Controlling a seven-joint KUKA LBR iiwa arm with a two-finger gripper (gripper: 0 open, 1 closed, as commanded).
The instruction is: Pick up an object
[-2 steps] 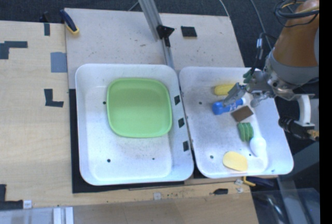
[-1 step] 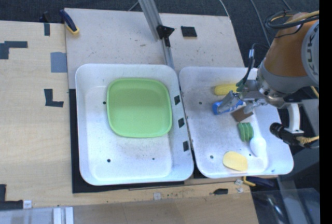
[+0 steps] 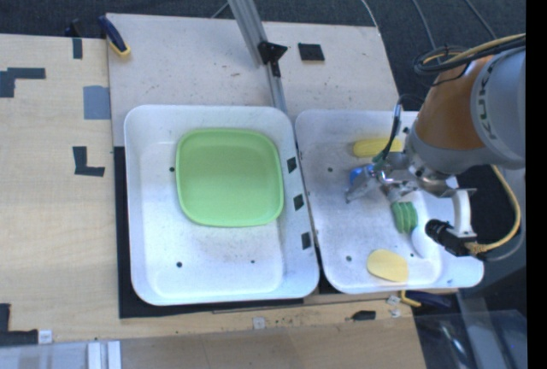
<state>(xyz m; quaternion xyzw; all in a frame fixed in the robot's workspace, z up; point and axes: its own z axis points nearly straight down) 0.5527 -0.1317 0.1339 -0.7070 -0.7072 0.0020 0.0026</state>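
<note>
While the grey two-finger gripper (image 3: 363,181) hangs over the right white bin (image 3: 333,222), I cannot tell how its claw stands or holds.

Two white bins (image 3: 141,188) (image 3: 329,260). One green plate (image 3: 229,178). Two yellow pieces (image 3: 371,147) (image 3: 387,265). One green item (image 3: 403,216). One blue item (image 3: 356,178). One arm (image 3: 466,115).
</note>
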